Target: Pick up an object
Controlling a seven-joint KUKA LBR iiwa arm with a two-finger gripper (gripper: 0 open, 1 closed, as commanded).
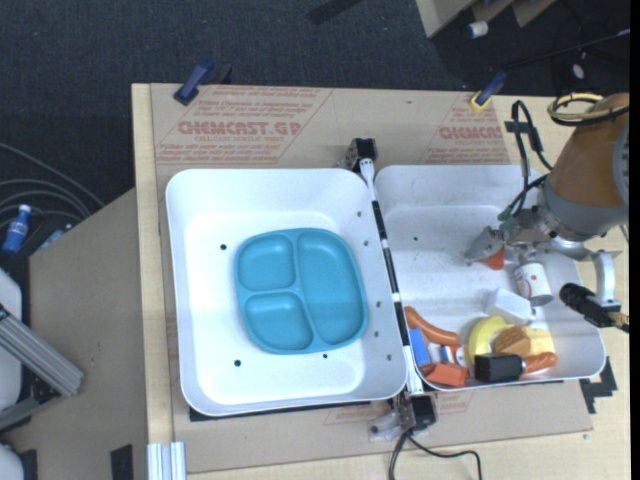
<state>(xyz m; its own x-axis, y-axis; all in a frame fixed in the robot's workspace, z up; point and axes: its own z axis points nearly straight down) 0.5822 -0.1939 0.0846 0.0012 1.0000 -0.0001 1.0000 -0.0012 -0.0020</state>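
My gripper [497,245] is down low in the right bin [440,203], near its middle right, below the grey wrist and orange band. A small orange-red object [495,260] lies right at the gripper's tip, touching or just under it. A white cylinder with a red band [531,281] lies just to the right of it. Piled in the bin's front corner are a yellow object [487,334], a black block [497,368], a tan piece [515,340], a long orange piece [431,327], a blue item [420,350] and an orange-red item [446,373].
The left bin [200,268] holds a blue divided plate [299,290] at its middle. A ridge with black clips [380,228] separates the bins. Cables [520,128] hang beside the arm at the right. Cardboard [240,128] lies behind the bins.
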